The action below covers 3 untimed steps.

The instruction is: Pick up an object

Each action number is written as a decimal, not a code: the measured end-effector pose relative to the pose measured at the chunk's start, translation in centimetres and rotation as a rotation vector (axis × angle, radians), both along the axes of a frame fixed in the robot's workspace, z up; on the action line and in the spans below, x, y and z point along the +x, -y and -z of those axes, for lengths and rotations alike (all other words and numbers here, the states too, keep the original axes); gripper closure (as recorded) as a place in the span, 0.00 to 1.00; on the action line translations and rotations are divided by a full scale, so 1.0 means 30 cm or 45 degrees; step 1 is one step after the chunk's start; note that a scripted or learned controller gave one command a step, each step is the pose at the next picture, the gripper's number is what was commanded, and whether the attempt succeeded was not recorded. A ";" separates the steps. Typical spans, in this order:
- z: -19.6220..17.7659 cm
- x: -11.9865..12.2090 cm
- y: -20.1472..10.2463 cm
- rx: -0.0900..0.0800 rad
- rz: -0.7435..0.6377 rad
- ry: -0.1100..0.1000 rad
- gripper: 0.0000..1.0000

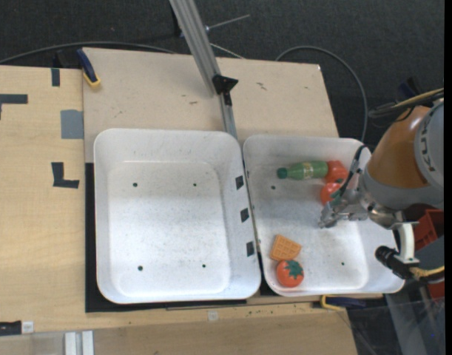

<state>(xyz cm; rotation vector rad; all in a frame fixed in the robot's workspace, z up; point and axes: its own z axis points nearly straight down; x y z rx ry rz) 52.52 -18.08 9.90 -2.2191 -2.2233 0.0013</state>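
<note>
In the right bin (314,272) lie a green bottle with an orange cap end (307,171), a small red-orange object (331,191) just below its cap, an orange waffle-patterned cracker (285,247) and a red tomato with a green top (289,273). My gripper (332,217) reaches down into the right bin, just below and beside the red-orange object. Nothing shows between its tips. The arm covers part of that object.
The left bin (115,161) stands beside the right one. A slanted metal pole (200,43) rises from between the bins at the back. A blue and yellow clamp (88,68) sits at the board's far left corner. Cables run behind the right bin.
</note>
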 end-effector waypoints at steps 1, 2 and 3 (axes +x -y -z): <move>-0.150 -0.014 0.018 -0.001 0.003 0.004 1.00; -0.320 0.023 0.010 -0.002 0.000 0.007 1.00; -0.463 0.027 0.018 -0.002 0.000 0.006 1.00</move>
